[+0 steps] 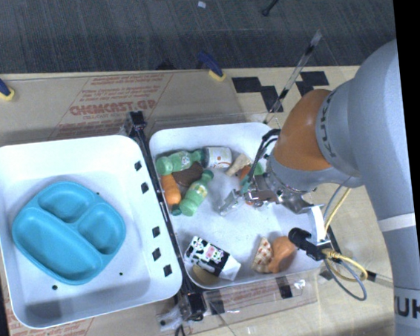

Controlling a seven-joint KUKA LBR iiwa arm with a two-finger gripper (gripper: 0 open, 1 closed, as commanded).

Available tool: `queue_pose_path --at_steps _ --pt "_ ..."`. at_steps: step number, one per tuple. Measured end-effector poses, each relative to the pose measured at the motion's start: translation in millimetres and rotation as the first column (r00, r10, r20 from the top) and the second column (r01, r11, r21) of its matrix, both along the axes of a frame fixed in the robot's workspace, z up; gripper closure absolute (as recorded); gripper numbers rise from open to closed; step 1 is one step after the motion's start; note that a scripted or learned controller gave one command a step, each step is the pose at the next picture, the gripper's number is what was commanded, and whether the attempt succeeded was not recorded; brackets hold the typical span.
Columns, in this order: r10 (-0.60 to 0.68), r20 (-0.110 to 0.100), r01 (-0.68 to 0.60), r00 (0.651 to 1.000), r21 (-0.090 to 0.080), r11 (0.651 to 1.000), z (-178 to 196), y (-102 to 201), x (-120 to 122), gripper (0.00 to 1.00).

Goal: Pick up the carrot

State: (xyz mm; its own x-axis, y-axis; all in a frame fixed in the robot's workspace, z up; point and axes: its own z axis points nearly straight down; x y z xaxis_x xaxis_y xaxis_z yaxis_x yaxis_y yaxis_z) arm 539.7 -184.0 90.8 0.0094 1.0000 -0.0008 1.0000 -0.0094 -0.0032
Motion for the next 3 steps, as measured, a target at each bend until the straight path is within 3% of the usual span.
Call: queue_pose_path --at_steps 1,2,3 --pt "-0.127 -0.003 0.127 0.992 0.0 0.992 37 61 56 0.0" --pt "-0.147 -0.008 0.147 0.989 -0.001 0.989 60 70 34 0.0" --pt "-0.165 -0.002 0.165 0.986 0.0 0.986 74 25 19 0.0"
